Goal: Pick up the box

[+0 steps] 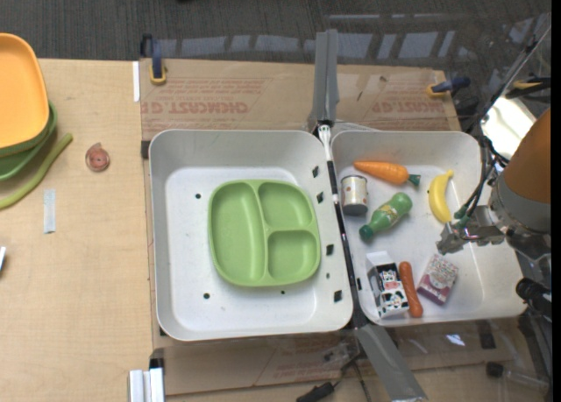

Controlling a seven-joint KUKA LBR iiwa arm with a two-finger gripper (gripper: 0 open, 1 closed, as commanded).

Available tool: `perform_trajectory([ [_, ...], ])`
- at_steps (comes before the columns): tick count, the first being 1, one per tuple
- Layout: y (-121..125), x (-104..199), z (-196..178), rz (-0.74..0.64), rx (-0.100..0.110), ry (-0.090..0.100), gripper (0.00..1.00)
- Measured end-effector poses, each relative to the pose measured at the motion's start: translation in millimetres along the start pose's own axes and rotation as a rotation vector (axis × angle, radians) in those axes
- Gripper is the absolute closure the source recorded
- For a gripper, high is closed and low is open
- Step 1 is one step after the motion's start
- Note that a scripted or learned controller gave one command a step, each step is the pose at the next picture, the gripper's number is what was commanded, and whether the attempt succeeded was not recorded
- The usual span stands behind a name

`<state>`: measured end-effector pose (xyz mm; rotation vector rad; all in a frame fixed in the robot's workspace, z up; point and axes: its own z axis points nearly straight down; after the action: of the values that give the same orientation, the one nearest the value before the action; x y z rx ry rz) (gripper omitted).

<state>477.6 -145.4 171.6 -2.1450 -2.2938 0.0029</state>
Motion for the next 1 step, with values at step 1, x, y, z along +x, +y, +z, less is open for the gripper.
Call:
perform_trajectory([
  [1, 0.0, 0.0, 0.0, 0.000, 0.000, 0.000, 0.00],
])
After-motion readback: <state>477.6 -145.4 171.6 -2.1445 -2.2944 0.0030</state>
